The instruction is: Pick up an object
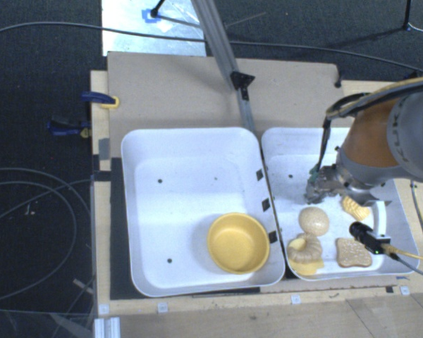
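Observation:
My gripper (pixel 316 191) hangs low in the right bin (pixel 287 150), just above and slightly left of a round beige ball-like object (pixel 314 220). Nothing shows between its fingers. A tan curled piece on a yellow base (pixel 305 252) lies at the bin's front left corner. A brown toast-shaped piece (pixel 353 253) lies at the front, right of the curled piece. A small yellow object (pixel 354 208) sits partly under the wrist, to the right of the gripper.
A yellow bowl (pixel 238 242) sits in the front right of the left bin (pixel 162 189). A slanted grey pole (pixel 222 44) crosses above the bench at the back. The arm's orange band (pixel 370 136) overhangs the right bin's right side.

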